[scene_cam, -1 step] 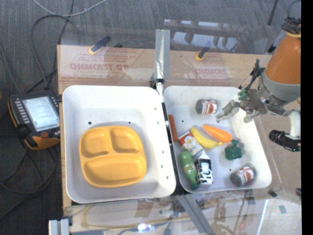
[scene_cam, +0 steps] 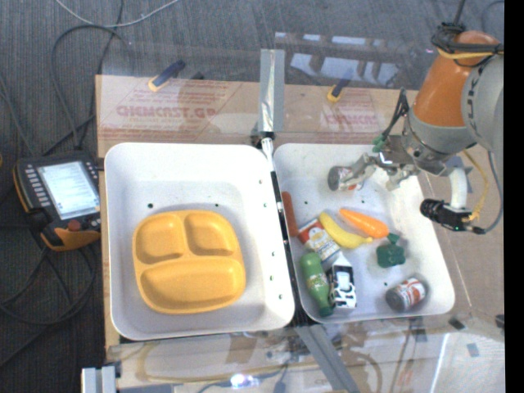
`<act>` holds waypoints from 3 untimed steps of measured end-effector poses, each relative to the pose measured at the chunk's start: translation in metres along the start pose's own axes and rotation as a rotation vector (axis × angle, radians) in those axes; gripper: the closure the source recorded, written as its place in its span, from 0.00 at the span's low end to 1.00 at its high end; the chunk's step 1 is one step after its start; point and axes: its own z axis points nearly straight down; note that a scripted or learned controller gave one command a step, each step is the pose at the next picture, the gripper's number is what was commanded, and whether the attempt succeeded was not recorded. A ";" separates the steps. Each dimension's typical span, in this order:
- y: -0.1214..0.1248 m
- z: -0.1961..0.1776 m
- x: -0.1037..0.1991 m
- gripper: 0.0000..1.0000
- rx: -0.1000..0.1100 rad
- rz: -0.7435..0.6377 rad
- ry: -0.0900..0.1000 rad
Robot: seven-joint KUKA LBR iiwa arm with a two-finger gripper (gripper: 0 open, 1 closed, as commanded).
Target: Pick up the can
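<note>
While the claw (scene_cam: 391, 170) hangs high, can (scene_cam: 406, 293) far below, apart

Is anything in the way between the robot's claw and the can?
Nothing stands directly between. The gripper is at the right bin's far end; the red and silver tin can lies at the near corner, with a small dark green toy beside the path.

You're looking at a yellow divided tray (scene_cam: 190, 260) sitting in a white bin (scene_cam: 123, 178); beside it a yellow banana (scene_cam: 344, 231), orange carrot (scene_cam: 364, 222), green bottle (scene_cam: 315, 278) and red-and-white-labelled silver can (scene_cam: 406, 294) are showing.
</note>
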 end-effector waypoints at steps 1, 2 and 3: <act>0.046 0.077 0.019 0.00 0.000 -0.026 -0.003; 0.046 0.068 0.018 1.00 0.001 -0.027 -0.007; 0.046 0.068 0.018 0.00 0.002 -0.027 -0.008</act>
